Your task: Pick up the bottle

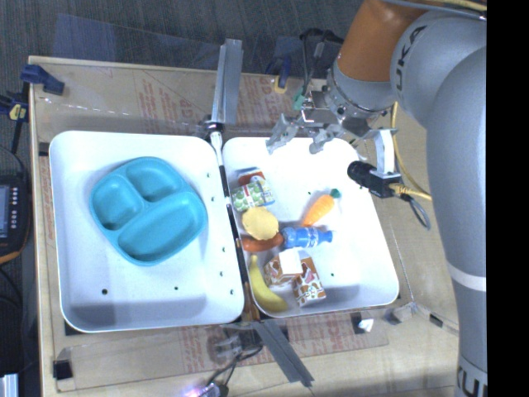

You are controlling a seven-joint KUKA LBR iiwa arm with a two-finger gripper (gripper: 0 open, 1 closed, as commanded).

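The gripper [299, 142] hangs over the far edge of the right bin [364, 222], fingers apart and nothing between them. One fingertip [273, 145] points to the left, the other sits more to the right, above the white floor of the bin. Above it comes the wrist w/ the orange band [372, 35] and then the grey arm [450, 139], which goes down the right side of the view.

The right bin holds several things, most near its left wall. At the far left is a small carton [252, 193] w/ green and red print. Below it a yellow round item [260, 222] lies on sth. red-brown [259, 243]. An orange carrot [319, 208] w/ green tip lies tilted in the middle. The bottle [307, 237] is just below the carrot, in the centre of the bin, well apart from the gripper. It lies on its side, blue w/ a lighter label, one end touching the yellow item; which end is the cap I cannot tell. Nearer the front are a banana [263, 286] and two small boxes [297, 276] w/ brown and white print.

The left bin [74, 271] has a blue divided plate [149, 209], three compartments.
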